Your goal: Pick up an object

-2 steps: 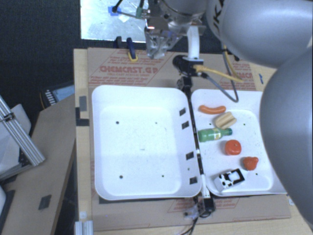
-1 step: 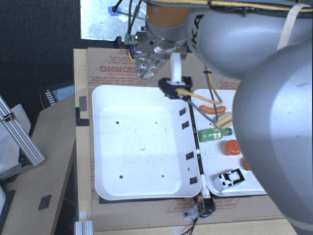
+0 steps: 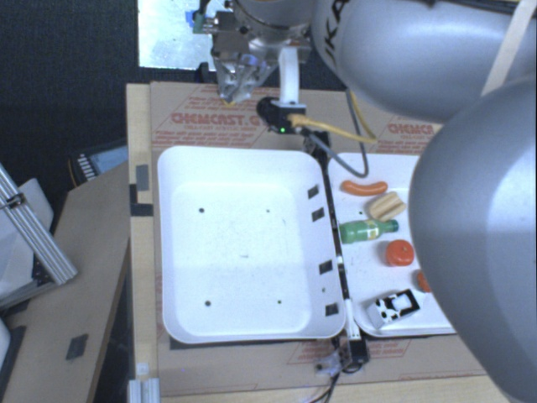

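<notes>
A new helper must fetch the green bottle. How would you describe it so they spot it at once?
Look in the right-hand white bin, near the divider. The green bottle lies on its side between the bread roll and the orange tomato; nothing else there is green.

Single overhead camera, slanted down over bins.

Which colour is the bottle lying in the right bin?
Green, with a yellow cap: bottle, seen in the camera view.
</notes>
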